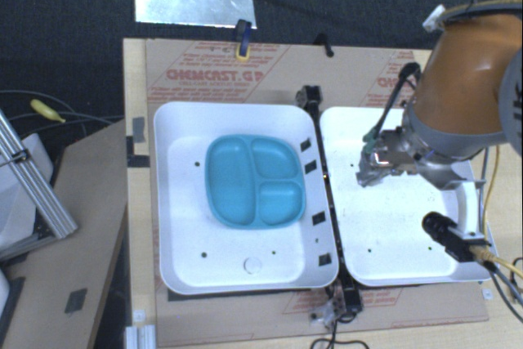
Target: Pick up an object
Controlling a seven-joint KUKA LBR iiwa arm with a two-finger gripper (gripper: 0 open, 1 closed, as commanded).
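Note:
A light blue divided plate (pixel 253 181) lies flat in the middle of the left bin (pixel 176 135). My gripper (pixel 373 167) hangs over the left part of the right bin (pixel 392 257), close above its floor, under the grey arm with its orange band (pixel 470 78). I see nothing between the gripper and the bin floor. The plate is about a hand's width left of the gripper, across the divider between the bins.
A small pale round mark or disc (pixel 252 264) sits near the left bin's front wall. A black cylindrical part (pixel 445 234) on a white bracket juts over the right bin's front right. Black clips (pixel 315 167) line the divider.

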